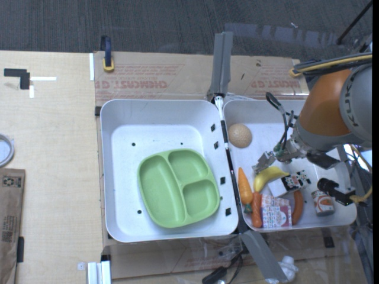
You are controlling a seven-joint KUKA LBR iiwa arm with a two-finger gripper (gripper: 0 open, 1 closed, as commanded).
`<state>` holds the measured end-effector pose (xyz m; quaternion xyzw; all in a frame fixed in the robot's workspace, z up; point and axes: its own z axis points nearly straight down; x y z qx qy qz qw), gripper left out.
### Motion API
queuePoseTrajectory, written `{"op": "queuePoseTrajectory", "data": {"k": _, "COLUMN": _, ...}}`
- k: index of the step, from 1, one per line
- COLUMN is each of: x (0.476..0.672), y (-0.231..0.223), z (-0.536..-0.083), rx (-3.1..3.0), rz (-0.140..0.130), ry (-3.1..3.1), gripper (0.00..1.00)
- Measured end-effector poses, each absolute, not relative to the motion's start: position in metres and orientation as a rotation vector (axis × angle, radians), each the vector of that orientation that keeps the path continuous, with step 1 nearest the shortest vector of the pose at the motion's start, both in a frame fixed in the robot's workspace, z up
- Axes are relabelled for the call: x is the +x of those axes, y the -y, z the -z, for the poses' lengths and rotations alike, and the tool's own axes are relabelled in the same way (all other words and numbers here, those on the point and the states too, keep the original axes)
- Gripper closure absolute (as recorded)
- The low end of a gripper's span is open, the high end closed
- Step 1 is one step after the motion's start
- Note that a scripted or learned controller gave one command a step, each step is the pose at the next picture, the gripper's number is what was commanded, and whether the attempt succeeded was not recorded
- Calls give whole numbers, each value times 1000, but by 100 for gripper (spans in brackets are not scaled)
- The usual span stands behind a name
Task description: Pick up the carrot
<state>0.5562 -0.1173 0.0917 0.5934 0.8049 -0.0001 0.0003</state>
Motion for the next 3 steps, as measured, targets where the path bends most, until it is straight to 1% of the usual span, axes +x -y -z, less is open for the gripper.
{"op": "queuePoseTrajectory", "data": {"k": 1, "x": 531, "y": 158, "z": -92, "rx": 1624, "rz": 0, "ry": -2689, "gripper": 0}}
{"op": "queuePoseTrajectory", "data": {"k": 2, "x": 516, "y": 77, "z": -191, "rx": 1893, "rz": 2, "ry": -2507, "gripper": 0}}
{"op": "queuePoseTrajectory", "data": {"k": 3, "x": 591, "y": 95, "z": -220, "rx": 1504, "rz": 1, "ry": -2755, "gripper": 0}}
